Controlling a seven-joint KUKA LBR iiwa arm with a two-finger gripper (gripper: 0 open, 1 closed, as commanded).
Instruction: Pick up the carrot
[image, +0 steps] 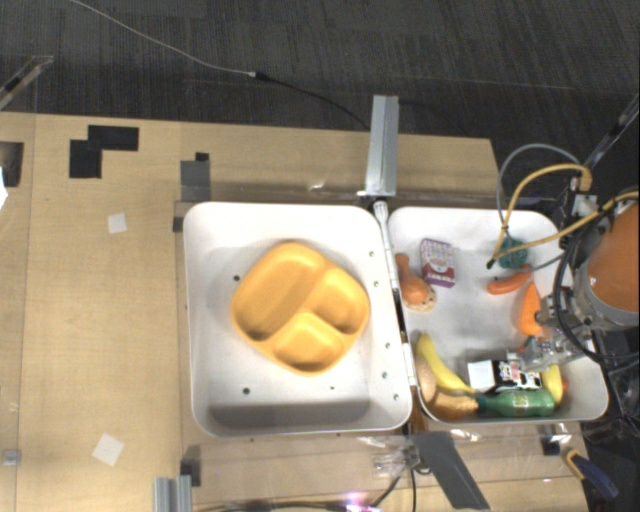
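The carrot (506, 284) is a small orange piece with a teal-green top, lying in the right bin (470, 325) near its far right side. My gripper (543, 348) hangs low over the right edge of that bin, a short way nearer the camera than the carrot and apart from it. Just beside the wrist lies another orange item (527, 311). The arm's body with its orange band (612, 275) covers the bin's right rim.
A purple-and-white packet (437, 262) and a brown-orange vegetable (412, 286) lie at the bin's far left. A banana (440, 364), a bread-like piece (448, 403), a green bottle (516, 402) and a black-and-white box (500, 375) crowd the near side. The left bin (210, 400) holds a yellow divided plate (300, 305).
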